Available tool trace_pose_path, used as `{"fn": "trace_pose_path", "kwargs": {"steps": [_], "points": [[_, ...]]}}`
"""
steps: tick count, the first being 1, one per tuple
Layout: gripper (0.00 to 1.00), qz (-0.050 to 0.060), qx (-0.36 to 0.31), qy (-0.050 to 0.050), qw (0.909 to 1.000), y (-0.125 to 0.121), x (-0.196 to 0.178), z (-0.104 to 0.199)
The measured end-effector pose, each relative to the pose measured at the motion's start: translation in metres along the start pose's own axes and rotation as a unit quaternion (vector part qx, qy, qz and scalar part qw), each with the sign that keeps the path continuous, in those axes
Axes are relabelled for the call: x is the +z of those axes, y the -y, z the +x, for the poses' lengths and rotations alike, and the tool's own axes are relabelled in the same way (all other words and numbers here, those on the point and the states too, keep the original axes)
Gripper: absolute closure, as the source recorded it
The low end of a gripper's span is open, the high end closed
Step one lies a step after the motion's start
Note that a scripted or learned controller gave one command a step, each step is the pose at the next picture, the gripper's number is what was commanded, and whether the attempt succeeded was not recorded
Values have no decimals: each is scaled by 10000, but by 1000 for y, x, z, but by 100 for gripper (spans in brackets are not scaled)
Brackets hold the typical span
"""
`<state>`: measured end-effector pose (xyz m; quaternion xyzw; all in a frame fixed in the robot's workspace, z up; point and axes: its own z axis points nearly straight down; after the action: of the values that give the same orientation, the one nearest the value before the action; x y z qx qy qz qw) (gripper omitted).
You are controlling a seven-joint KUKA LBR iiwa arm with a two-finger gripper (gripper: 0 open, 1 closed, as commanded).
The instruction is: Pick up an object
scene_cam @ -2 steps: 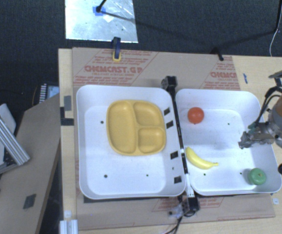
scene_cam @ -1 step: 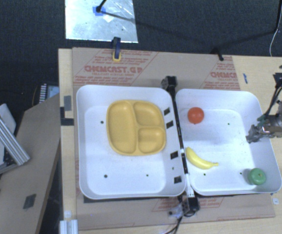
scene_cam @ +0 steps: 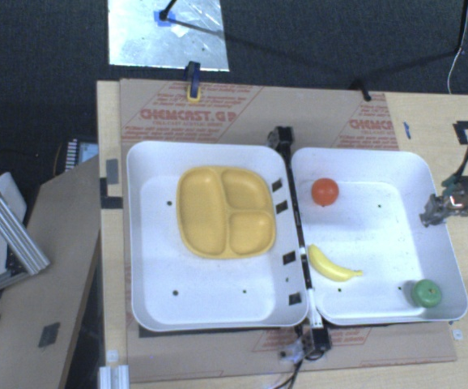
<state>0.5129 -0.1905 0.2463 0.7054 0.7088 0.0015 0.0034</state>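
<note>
A wooden bench [scene_cam: 242,108] on dark carpet, covered by a printed cardboard sheet, bears two shallow white bins side by side; a square of foil [scene_cam: 168,21] lies on the floor beyond the bench's far edge. Left bin [scene_cam: 149,241]: holds a yellow divided plate [scene_cam: 224,211], lying flat near its centre, three compartments, nothing in them. Right bin [scene_cam: 396,177]: holds three candidate objects, well apart from one another; an orange ball [scene_cam: 325,191] near the far left corner; a banana [scene_cam: 333,266] near the dividing wall, lying at a slant; a green ball [scene_cam: 427,292] in the near right corner, close against the walls. Gripper [scene_cam: 438,211]: at the right rim of the right bin, above or just outside the wall; too small and blurred to tell whether it is spread or closed, and nothing is seen in it. Step in hand, as judged: the approach, no object yet taken. Advice: choose one target before descending; the orange ball stands in open floor and allows a straight vertical approach, though a round object may roll if touched off-centre, so centre over it; the banana is best taken across its narrow width at mid-length; the green ball is the riskiest, since the corner walls leave little room beside it.
</note>
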Motion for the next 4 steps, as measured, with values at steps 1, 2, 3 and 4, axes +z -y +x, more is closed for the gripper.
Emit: {"fn": "trace_pose_path", "kwargs": {"steps": [1,2,3,4], "points": [[100,22,-23,-20,10000,-9,8,50],[100,17,-26,-20,10000,-34,14,98],[100,15,-24,-20,10000,-54,13,141],[100,29,-24,-25,10000,-60,22,194]]}}
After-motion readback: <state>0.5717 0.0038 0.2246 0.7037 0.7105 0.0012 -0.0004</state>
